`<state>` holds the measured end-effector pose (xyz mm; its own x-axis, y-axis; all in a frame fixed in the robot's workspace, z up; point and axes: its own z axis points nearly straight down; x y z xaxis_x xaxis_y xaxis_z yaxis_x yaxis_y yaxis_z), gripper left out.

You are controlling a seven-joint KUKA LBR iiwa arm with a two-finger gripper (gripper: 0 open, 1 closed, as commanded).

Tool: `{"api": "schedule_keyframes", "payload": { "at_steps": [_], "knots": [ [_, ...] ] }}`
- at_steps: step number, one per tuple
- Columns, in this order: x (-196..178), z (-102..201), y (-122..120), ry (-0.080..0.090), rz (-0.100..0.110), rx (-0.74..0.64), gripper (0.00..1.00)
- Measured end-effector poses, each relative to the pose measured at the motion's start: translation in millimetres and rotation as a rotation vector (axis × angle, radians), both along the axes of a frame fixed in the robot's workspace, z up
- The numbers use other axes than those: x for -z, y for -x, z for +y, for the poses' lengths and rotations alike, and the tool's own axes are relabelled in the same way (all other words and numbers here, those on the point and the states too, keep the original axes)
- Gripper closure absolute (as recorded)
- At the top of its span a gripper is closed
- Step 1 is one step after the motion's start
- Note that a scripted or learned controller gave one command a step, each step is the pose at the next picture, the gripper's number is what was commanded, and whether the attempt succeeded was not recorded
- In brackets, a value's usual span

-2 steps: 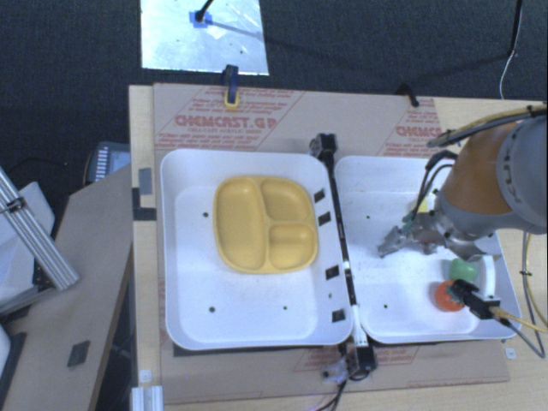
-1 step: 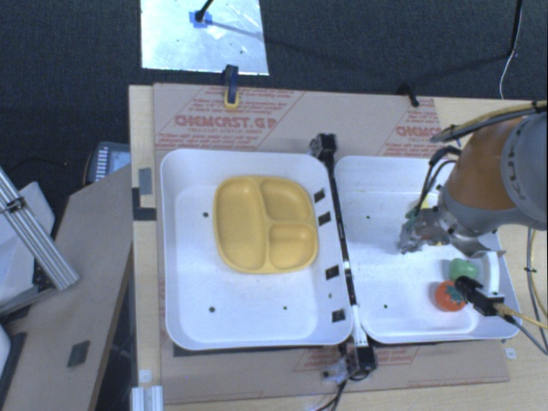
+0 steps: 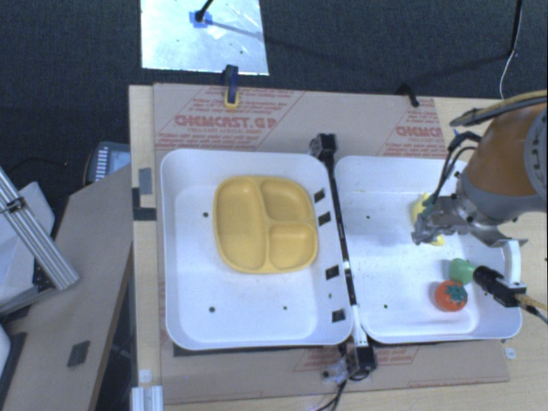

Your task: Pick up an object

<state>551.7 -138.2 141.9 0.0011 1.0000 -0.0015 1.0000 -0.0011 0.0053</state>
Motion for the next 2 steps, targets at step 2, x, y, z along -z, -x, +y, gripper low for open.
{"api": "schedule_keyframes", "payload": {
  "at_steps": [2],
  "knots": [
    [-98,-3,-3,0.0,-0.002,-0.005,1.0]
  ]
}}
